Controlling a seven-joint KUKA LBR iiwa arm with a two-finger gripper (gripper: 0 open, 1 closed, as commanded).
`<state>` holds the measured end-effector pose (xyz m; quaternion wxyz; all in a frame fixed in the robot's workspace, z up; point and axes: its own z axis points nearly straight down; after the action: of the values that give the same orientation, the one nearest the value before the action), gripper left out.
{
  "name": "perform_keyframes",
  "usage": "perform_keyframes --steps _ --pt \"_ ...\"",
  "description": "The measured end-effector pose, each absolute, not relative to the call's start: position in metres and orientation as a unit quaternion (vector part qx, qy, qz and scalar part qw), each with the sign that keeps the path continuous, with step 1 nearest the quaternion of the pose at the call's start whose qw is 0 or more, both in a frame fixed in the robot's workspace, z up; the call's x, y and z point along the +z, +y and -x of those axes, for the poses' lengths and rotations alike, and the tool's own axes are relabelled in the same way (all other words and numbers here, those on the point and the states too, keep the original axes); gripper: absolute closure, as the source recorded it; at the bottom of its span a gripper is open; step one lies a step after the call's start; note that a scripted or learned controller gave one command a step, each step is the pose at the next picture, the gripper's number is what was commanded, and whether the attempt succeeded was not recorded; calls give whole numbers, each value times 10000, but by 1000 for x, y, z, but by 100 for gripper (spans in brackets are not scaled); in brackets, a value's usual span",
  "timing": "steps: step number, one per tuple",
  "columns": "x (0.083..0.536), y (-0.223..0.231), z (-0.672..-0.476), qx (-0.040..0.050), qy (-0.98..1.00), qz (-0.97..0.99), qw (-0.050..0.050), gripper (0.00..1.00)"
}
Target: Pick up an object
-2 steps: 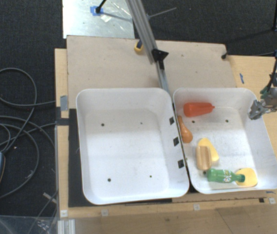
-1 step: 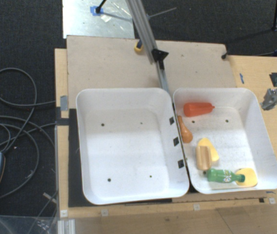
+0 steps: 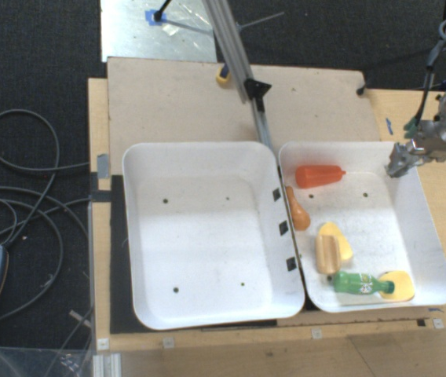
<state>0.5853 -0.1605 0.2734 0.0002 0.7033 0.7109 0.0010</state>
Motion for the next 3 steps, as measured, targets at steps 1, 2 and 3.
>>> perform_keyframes --steps 1,2,3 --pt "257 -108 -592 13 7108 -7033 -1 100" --pt "242 -57 -601 10 7107 -7035 -4 100" --pt "248 -10 -609 18 7109 -7033 4 100"
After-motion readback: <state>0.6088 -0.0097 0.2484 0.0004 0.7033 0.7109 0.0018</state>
